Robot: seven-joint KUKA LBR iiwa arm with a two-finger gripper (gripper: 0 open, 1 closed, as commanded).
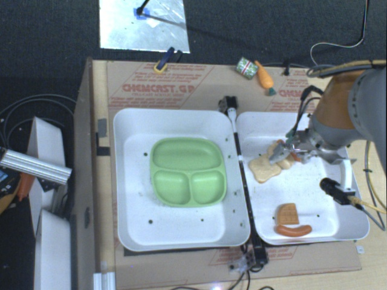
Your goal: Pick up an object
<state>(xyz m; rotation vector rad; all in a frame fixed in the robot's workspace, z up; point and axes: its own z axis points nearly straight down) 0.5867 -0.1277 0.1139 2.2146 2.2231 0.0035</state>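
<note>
Camera view, fixed above bench, both bins inspected. Found gripper (279,154) low in right bin (338,231), near its left wall, arm (344,116) entering from view's right. Noted gripper tip directly over upper end of pale tan bone-shaped object (263,169), apparently touching it; could not tell whether fingers were open or closed, nor whether anything sat between them. Recorded a small orange-brown item (296,156) beside wrist, too obscured to identify. Observed toast-coloured slice (287,212) and sausage-shaped piece (294,229) near front of right bin, just beside each other, well apart from gripper. Logged green divided plate (188,171) centred in left bin (136,222). Noted toy carrot (264,77) and small can (247,67) on cardboard (181,83) behind bins.
</note>
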